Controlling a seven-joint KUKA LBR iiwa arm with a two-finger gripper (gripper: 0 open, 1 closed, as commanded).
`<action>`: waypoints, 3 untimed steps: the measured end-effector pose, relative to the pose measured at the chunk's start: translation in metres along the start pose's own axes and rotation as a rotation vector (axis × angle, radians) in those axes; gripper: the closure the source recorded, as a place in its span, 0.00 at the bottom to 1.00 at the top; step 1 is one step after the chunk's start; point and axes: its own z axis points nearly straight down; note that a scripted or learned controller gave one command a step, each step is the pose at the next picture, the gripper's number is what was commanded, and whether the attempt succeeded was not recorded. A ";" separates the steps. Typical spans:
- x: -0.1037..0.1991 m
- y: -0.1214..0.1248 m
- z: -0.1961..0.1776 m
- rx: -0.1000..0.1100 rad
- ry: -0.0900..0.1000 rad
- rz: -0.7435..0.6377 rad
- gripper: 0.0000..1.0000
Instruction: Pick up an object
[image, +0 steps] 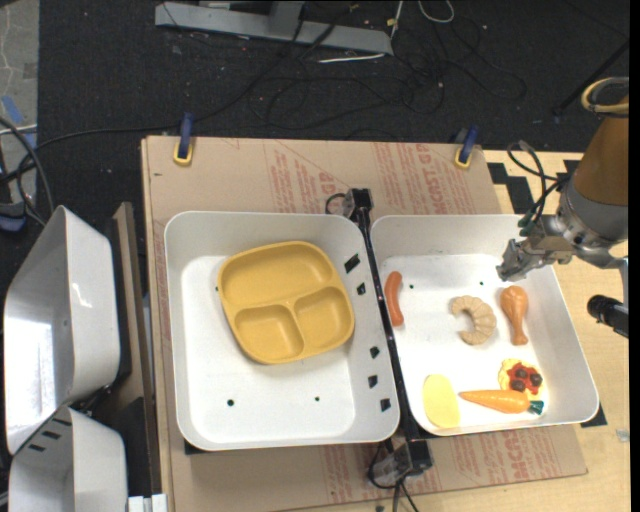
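Below our gripper (522, 258) we see bare bin floor; the drumstick (515, 309) lies just beside, the croissant (474, 319) further along.

Arm (603, 175) cut off by the right edge above its orange band. Claw (517, 262): fingers too small and dark to tell apart. Carrot (492, 401) overlaps the lower edge of the pizza slice (521, 376). White tubs (55, 300) at left are cropped by the frame edge.

Cardboard-topped bench (300, 165), two clamps (183, 140) at its back edge, black cables (300, 80) on dark floor (90, 60)
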 end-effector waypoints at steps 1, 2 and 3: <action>0.007 -0.003 -0.059 0.000 0.000 0.000 1.00; 0.007 -0.002 -0.071 0.004 0.001 0.001 1.00; 0.058 -0.010 -0.054 0.009 0.004 -0.003 1.00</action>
